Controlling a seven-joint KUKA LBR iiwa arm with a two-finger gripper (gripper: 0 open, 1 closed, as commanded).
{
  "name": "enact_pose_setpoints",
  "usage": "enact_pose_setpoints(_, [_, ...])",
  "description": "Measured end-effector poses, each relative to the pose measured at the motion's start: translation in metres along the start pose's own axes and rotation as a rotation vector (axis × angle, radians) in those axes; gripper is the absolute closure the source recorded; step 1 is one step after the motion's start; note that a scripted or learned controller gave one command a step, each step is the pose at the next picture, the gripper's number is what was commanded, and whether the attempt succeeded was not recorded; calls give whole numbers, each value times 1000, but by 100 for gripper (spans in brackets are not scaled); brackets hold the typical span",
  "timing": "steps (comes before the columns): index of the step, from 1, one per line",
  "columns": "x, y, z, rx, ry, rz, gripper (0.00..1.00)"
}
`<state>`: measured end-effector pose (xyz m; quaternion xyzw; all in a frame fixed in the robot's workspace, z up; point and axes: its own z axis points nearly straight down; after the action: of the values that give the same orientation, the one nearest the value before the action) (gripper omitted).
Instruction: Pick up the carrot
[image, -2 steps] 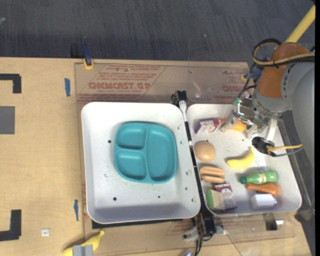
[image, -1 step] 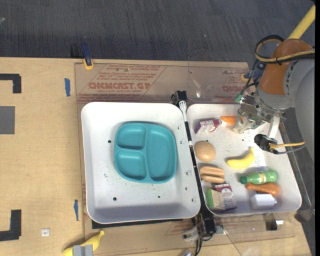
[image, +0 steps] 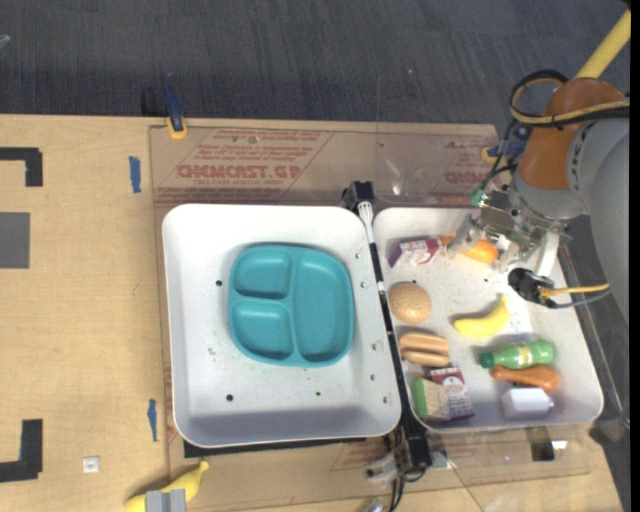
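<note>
- the carrot (image: 533, 377), smooth and orange with a tapered shape, lies in the right bin (image: 585, 385) just under the green bottle (image: 517, 355).
- the gripper (image: 488, 240) is at the bin's far end; an orange piece partly hidden under it is hard to identify, and i cannot tell its state.
- glossy teal divided tray (image: 293, 304) lies in the left bin (image: 190, 330).

The plate (image: 293, 303) sits in the left bin (image: 190, 330). The right bin (image: 585, 385) holds the food. The bun (image: 409, 300) is far from us, and the hot dog (image: 424, 347) is nearer. The banana (image: 482, 318) lies right of them. The carrot (image: 528, 377) lies just near of the bottle (image: 517, 354).
</note>
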<state>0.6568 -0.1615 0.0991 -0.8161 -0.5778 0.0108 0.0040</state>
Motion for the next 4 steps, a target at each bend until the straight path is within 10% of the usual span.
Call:
enact_pose_setpoints(1, [0,0,-10,0,-1,-2,100])
enact_pose_setpoints(2, [1,0,-10,1,-1,-1,0])
enact_pose_setpoints(3, [-40,-13,11,-21,19,66,0])
enact_pose_setpoints(4, [13,-7,14,33,-31,189,0])
